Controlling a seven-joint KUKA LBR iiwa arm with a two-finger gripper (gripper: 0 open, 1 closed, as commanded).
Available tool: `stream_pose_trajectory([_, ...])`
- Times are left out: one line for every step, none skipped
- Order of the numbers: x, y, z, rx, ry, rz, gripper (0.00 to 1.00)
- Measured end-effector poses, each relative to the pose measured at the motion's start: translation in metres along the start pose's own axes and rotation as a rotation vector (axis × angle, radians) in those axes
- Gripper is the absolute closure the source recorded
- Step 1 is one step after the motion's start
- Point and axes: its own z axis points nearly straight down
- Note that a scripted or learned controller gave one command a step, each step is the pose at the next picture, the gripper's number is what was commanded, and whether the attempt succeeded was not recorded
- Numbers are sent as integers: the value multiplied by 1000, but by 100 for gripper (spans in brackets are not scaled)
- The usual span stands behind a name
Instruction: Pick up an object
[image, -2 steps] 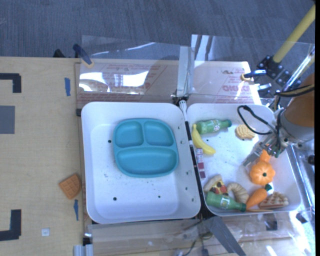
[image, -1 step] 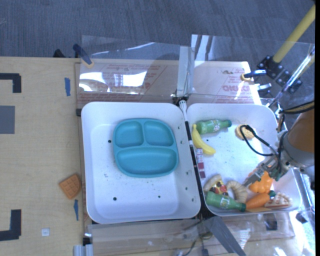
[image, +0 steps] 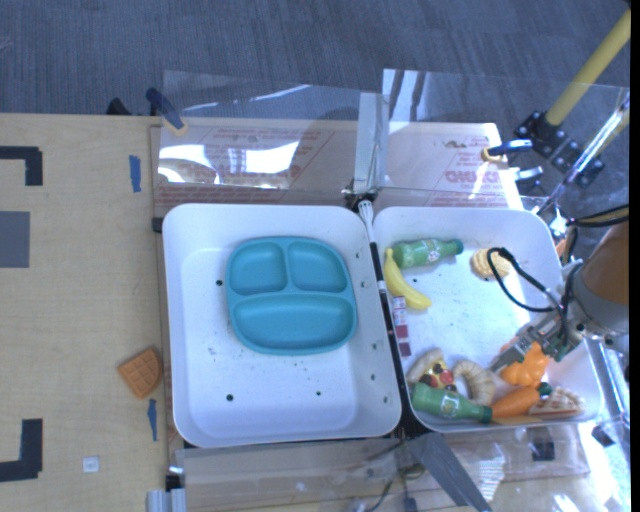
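Glossy green bottle, pointed orange carrot, smooth teal sectioned plate

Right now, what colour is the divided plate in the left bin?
Teal blue; the divided plate shows plainly in the camera view.

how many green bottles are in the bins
2: one green bottle at the right bin's far edge beside the banana, another lying at its near edge. More may hide under the toys.

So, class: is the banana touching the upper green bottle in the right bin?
Touching, it seems. In the camera view the banana's upper end meets the lower left side of the bottle, with no white bin floor showing between them.
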Motion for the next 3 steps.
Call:
stream_pose_trajectory([-4, 0, -12, -2, -12, 2, 100])
stream_pose_trajectory([76, 39, -96, 10, -6, 60, 100])
stream_pose_trajectory([150, 101, -124, 13, -2, 71, 100])
